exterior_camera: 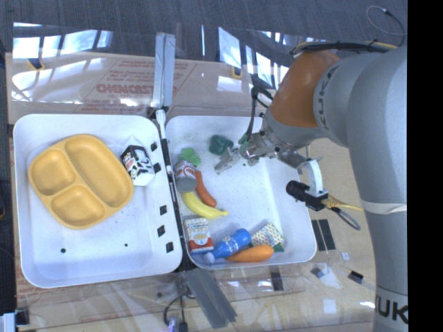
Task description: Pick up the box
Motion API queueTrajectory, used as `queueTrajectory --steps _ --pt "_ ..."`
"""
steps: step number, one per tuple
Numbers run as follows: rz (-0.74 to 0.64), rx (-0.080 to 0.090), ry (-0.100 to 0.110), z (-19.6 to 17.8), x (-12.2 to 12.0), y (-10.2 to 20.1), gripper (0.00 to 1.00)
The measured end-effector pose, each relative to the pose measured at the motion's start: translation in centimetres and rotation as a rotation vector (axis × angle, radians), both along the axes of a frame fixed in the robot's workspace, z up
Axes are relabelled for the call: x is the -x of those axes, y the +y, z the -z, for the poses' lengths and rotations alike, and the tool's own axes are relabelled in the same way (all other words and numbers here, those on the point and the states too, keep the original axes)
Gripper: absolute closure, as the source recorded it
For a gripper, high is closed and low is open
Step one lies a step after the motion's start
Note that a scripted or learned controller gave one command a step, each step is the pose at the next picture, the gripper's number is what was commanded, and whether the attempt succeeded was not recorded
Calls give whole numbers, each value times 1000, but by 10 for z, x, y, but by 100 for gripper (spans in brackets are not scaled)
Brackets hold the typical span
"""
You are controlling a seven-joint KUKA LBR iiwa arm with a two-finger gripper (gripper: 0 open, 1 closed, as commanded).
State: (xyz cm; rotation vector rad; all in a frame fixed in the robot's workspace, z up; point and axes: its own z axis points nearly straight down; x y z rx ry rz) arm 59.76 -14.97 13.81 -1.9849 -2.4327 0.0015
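A small black-and-white box lies tilted in the left bin, against the right rim of a yellow divided plate. A second small box, red and white, lies near the front left corner of the right bin. My gripper hangs over the upper middle of the right bin, just right of a green object. It is open with nothing between its fingers, and stands well apart from both boxes.
The right bin also holds a can, a banana, an orange-red sausage shape, a blue bottle, a carrot and a patterned packet. A divider separates the bins.
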Motion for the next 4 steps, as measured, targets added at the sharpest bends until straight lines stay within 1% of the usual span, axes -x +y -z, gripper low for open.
queueTrajectory --steps 1,2,3,4 --pt "36 0 0 46 -51 28 0" --pt "31 0 0 36 -52 29 100" --pt "89 0 -1 -79 -40 116 100" --pt "83 1 1 -88 -41 118 100"
